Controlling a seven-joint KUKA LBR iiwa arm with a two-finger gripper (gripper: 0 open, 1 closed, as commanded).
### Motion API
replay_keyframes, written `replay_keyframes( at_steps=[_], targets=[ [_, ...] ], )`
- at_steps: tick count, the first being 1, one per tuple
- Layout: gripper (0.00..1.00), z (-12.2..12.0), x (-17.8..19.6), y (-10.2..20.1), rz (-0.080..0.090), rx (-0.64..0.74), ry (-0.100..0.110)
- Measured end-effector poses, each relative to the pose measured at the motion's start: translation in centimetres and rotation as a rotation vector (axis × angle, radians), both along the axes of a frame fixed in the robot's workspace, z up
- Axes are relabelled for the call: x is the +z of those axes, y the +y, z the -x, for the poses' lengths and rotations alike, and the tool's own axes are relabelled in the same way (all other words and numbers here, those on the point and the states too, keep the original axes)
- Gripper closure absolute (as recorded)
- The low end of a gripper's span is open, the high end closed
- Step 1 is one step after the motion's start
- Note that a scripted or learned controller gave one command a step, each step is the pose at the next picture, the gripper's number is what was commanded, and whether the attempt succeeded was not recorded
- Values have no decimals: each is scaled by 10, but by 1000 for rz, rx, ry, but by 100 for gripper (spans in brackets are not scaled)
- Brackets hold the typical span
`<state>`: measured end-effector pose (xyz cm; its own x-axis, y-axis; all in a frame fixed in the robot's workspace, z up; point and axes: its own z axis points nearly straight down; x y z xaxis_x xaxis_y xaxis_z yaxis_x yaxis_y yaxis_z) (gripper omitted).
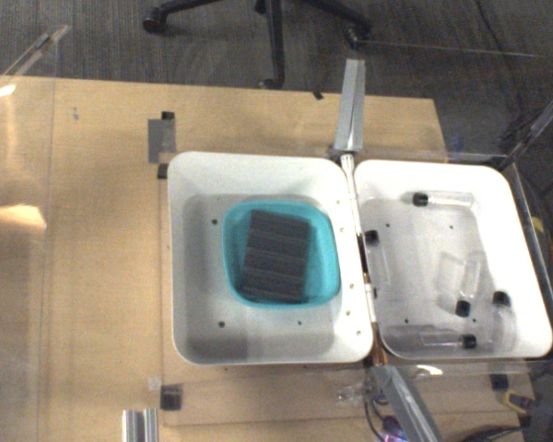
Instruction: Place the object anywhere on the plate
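1. Two white bins sit side by side on the wooden counter [74, 293].
2. The left bin [194, 320] holds a blue-green plate [327, 265] with round corners.
3. A dark grey block [276, 257] lies flat on the plate, near its middle.
4. The block is shaped like a box and has bumpy ridges running across its top.
5. It is turned a little, so its sides do not line up with the plate's sides.
6. The right bin [525, 247] holds a few clear tubes [440, 198] with black caps, spread apart.
7. The legs of a black chair [267, 17] stand on the grey floor past the counter.
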<state>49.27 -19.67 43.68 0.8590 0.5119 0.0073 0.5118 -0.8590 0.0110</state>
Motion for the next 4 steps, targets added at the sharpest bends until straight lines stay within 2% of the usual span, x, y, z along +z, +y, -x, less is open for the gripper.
replay_keyframes(
  at_steps=[1, 2, 3, 4],
  targets=[
    [0, 4, 0, -8, -1, -129, -1],
    [0, -22, -1, -8, -3, -251, 1],
    [0, 5, -189, 38, -8, -333, 10],
    [0, -42, -135, 67, -8, -330, 4]
  ],
)
